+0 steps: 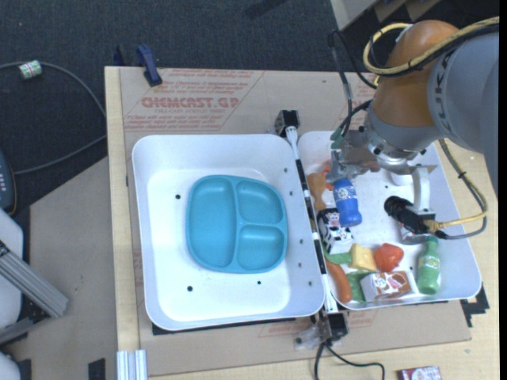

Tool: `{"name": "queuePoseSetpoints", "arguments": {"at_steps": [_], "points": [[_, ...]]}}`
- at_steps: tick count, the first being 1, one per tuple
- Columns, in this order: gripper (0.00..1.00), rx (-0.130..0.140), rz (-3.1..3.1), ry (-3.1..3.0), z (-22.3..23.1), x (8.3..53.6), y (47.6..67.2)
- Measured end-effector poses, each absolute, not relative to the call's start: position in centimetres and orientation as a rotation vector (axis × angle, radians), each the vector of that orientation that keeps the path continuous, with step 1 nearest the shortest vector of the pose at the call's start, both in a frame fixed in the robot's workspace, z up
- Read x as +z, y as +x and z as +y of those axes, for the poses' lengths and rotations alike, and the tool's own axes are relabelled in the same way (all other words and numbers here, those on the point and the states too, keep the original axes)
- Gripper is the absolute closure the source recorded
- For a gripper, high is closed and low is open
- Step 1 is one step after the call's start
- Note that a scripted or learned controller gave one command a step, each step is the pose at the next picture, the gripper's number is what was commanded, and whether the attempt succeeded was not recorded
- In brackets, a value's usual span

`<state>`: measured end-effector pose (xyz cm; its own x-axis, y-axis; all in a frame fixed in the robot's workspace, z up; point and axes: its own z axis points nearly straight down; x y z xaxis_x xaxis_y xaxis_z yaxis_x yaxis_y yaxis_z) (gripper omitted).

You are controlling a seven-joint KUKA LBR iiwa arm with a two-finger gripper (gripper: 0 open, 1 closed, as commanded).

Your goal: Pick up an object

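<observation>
My gripper (342,169) hangs over the left part of the right bin (463,236), with the grey arm and its orange band above it at the right. A blue bottle (347,204) with a white label lies directly below the gripper, its top end meeting the gripper's tip. The gripper's body hides whether the bottle is held. Further toys lie in the same bin: a black-and-white cow-patterned piece (333,226), a yellow wedge (363,257), a red tomato (389,255), a green bottle (428,268), a carrot (338,279) and a small red-and-white box (393,285).
The left bin (158,172) holds a blue divided plate (236,222). An orange piece (317,187) lies against the right bin's left wall. A black clip (287,121) sits at the far end of the divider between the bins. Cardboard (190,101) covers the bench behind.
</observation>
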<state>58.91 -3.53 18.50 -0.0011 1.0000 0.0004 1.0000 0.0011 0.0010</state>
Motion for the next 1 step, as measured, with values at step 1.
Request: {"name": "queuePoseSetpoints", "arguments": {"at_steps": [1], "points": [[1.00, -0.001, 2.223, 2.223, -7.42, 18.44, 53.92]]}}
